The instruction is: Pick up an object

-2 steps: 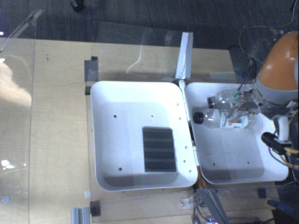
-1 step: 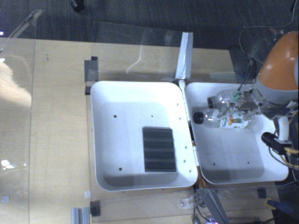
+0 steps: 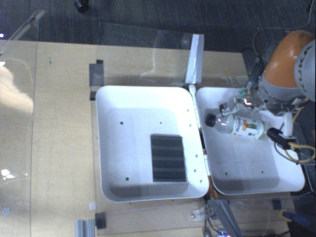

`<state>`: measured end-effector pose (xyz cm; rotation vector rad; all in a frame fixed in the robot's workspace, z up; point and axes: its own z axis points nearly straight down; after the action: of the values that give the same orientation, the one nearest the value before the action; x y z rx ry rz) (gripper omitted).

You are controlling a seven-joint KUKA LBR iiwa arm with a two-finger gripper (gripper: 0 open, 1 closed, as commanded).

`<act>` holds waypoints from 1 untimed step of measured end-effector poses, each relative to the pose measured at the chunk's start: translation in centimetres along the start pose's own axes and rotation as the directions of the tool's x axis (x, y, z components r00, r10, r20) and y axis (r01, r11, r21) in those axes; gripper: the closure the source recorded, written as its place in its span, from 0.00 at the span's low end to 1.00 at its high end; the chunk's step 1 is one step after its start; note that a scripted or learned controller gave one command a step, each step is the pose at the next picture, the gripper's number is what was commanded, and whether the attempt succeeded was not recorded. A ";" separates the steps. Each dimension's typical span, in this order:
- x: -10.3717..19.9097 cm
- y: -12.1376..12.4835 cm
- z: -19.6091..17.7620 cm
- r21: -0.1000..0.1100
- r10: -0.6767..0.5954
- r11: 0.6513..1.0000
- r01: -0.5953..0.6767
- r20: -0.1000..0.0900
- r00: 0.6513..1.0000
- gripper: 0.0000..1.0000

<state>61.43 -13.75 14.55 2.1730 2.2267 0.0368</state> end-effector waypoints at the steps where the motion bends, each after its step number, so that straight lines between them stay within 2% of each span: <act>1: -2.9 -1.0 5.8 0.028 -0.172 0.985 0.172 -0.009 0.985 0.00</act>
<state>60.73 -16.69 8.76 1.9869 2.4237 0.0073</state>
